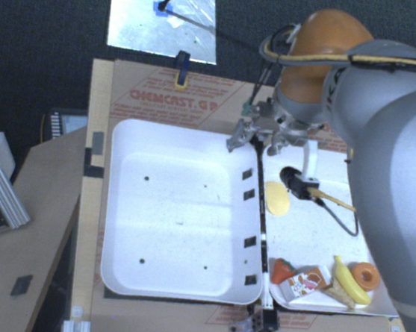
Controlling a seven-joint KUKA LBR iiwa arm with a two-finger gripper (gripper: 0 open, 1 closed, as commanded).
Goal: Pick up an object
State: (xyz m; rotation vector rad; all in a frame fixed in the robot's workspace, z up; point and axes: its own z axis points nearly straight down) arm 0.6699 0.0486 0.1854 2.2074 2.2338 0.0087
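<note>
My gripper [254, 142] hangs over the far end of the divider between the two bins, fingers spread and nothing between them. The right bin [321, 224] holds a flat yellow round piece [277, 198] just below the gripper. Along that bin's near edge lie a red piece [282, 271], a small white and red carton [305, 283], a yellow banana [350, 281] and an orange round piece [365, 276]. The arm hides the right part of this bin.
The left bin [126, 189] is a shallow white tray beside the right one, with a black-clipped divider [259, 213] between them. Cardboard [171, 97] lies under both bins. A tan bench surface [33, 238] extends to the left.
</note>
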